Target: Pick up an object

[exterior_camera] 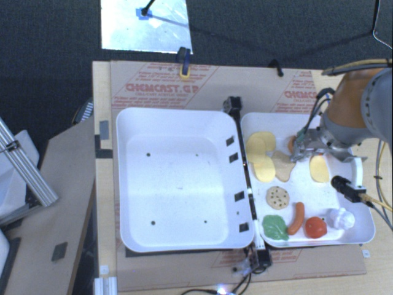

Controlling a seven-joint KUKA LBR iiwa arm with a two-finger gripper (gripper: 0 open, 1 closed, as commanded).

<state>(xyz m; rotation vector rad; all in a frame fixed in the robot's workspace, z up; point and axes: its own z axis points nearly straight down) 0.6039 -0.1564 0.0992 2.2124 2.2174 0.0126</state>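
Bench with two shallow white bins side by side. Left bin (178, 177): a bare white floor. Right bin (362, 226): held a spread of toy food. Contents, from the upper left: a pale yellow lumpy piece (261, 143); just below it a second yellow piece (264, 169); a beige flat piece (283, 165) touching that one on its right; a yellow oval piece (319, 169) further right; a round cookie (277, 197) with dark spots near the middle; a green leafy piece (275, 227) in the lower left corner; an orange sausage (297, 218) lying tilted just beside the green piece; a red tomato (315, 227) next to the sausage; a white lumpy item (341, 219) near the lower right corner. A small orange piece (291, 144) lay partly hidden by the gripper. Arm: grey with an orange band, reached in from the right. Gripper (301, 150) was low over the upper middle of the right bin, at the upper edge of the beige flat piece; whether it was released or clenched could not be told, and no item was seen in its grasp.
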